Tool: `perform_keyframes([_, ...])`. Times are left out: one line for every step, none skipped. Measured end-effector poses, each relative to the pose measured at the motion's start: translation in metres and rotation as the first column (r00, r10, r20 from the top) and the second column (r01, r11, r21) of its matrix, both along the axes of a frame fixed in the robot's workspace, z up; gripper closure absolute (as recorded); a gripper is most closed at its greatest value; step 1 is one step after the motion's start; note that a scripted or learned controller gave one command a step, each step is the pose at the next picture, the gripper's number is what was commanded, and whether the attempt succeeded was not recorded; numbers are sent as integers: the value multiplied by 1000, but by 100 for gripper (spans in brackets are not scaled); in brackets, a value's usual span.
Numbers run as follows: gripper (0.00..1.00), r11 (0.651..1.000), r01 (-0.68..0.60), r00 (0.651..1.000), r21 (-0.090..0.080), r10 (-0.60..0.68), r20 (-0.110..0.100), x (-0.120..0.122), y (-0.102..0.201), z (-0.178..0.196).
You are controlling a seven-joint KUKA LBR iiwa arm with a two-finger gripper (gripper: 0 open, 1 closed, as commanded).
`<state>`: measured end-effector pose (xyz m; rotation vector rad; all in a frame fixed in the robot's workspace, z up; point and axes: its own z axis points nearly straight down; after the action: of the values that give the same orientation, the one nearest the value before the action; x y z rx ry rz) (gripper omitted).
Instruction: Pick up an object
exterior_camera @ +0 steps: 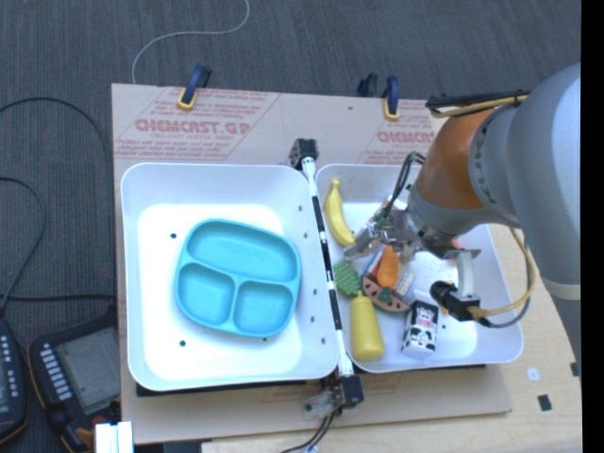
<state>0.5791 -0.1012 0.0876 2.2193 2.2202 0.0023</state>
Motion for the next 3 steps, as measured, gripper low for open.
perform_keyframes([100, 1000, -1, 1000, -3, 1, 6, 2, 0, 11])
perform_keyframes([100, 1000, -2, 1000, 1, 2, -1, 30, 70, 97])
perform_keyframes([100, 1000, 1, 1000, -2, -1, -5, 16, -1, 75])
